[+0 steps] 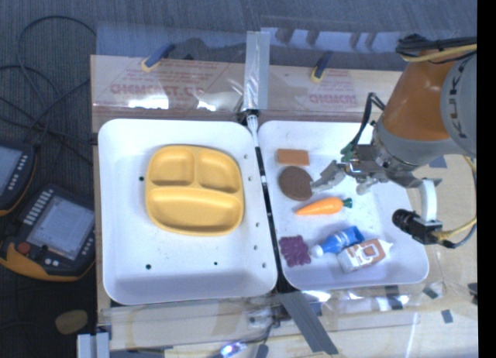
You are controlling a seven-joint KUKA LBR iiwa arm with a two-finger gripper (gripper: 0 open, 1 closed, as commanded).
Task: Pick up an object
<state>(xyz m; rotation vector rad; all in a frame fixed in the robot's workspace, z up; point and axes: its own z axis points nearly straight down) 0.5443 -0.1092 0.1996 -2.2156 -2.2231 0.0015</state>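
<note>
While two shallow white plastic bins sit side by side on the bench, the left bin (116, 271) carries one yellow three-compartment plate (194, 188), and the right bin (411, 267) gathers six small candidates: orange carrot (319, 207), brown round cookie (294, 183), tan cracker (292, 157), purple grapes (294, 250), blue bottle (339, 241), small carton (363, 254). Above the carrot hangs the pincer (347, 180), spread wide, grasping nothing, probably lining up.

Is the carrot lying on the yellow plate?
No, the carrot lies in the right bin, while the plate sits in the left bin.

Yellow tray (193, 189), orange carrot (318, 207), purple grapes (294, 250), white bins (116, 271).
</note>
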